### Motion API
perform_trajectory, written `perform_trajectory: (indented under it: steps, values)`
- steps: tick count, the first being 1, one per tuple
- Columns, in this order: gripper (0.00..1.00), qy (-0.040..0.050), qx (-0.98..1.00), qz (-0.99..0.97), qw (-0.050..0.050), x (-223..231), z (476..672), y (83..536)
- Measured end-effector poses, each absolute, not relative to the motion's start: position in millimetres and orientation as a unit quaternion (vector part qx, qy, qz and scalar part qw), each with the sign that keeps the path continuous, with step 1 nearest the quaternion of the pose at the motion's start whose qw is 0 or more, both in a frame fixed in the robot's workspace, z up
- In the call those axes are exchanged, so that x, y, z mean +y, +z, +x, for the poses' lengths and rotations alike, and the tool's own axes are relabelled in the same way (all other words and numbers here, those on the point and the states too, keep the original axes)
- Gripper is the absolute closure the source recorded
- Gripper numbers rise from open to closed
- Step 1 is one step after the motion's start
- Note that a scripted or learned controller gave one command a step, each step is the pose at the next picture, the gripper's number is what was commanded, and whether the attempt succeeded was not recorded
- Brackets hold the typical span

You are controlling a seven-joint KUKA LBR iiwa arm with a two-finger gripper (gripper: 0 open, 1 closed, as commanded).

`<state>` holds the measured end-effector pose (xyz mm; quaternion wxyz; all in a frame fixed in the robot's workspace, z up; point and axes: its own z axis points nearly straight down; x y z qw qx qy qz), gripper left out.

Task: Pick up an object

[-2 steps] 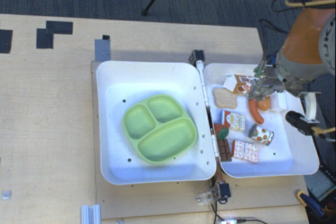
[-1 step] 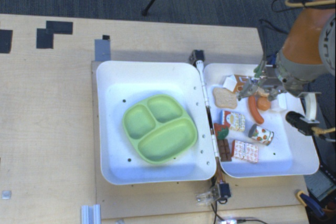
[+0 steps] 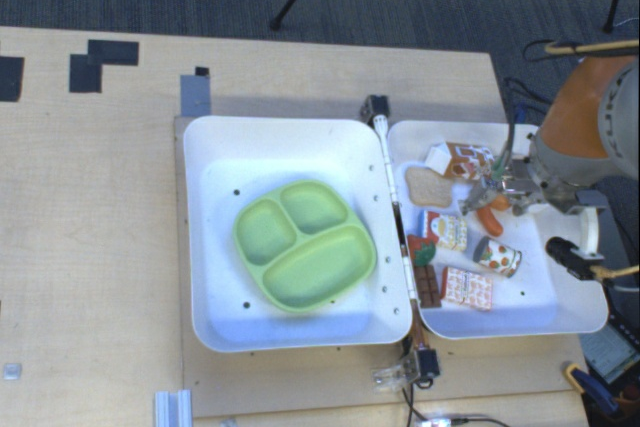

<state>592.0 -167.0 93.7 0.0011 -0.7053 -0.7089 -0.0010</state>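
Observation:
The right bin (image 3: 570, 310) holds several small food items: a bread slice (image 3: 427, 187), an orange sausage-like piece (image 3: 491, 220), a brown and white packet (image 3: 466, 158), a small can (image 3: 498, 258), a chocolate bar (image 3: 427, 284), a red patterned box (image 3: 467, 288) and a small pouch (image 3: 450, 233). My gripper (image 3: 482, 193) reaches in from the right, low over the middle of this bin, just above the orange piece and right of the bread slice. Nothing visibly hangs from it.
The left bin (image 3: 215, 215) holds a green divided plate (image 3: 305, 243). The arm's grey body and orange band (image 3: 580, 120) cover the right bin's far right corner. A black clamp (image 3: 375, 105) sits at the bins' shared far edge, and cables (image 3: 420, 370) lie at the front.

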Motion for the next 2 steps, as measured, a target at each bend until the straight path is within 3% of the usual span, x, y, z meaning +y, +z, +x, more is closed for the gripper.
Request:
perform_trajectory:
  steps: [1, 2]
  values:
    - [1.0, -0.0019, -0.709, -0.705, -0.001, -167.2, 593.6, 105.4]
    - [1.0, -0.0016, -0.709, -0.705, -0.001, -123.2, 614.3, 155.6]
